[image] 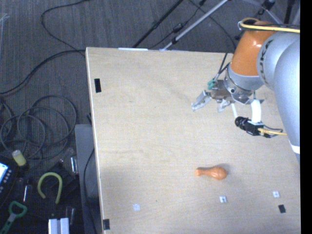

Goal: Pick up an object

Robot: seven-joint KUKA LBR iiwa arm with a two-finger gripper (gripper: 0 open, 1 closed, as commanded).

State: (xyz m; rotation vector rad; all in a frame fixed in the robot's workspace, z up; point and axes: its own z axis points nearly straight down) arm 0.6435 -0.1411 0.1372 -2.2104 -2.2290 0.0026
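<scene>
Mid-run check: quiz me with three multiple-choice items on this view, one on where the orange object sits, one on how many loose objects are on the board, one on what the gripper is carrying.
1. Where does the orange pear-shaped object lie on the wooden board?
A. toward the near edge, below the gripper in the view
B. at the far left corner
C. under the arm's orange band

2. How many loose objects lie on the board?
A. three
B. one
C. five

3. What sits between the jaws of the gripper?
A. the orange object
B. a cable
C. nothing

Answers: 1 A, it rests low in the view, well apart from the gripper. 2 B, the other marks are flat tags. 3 C, the jaws stand spread over bare board.
</scene>
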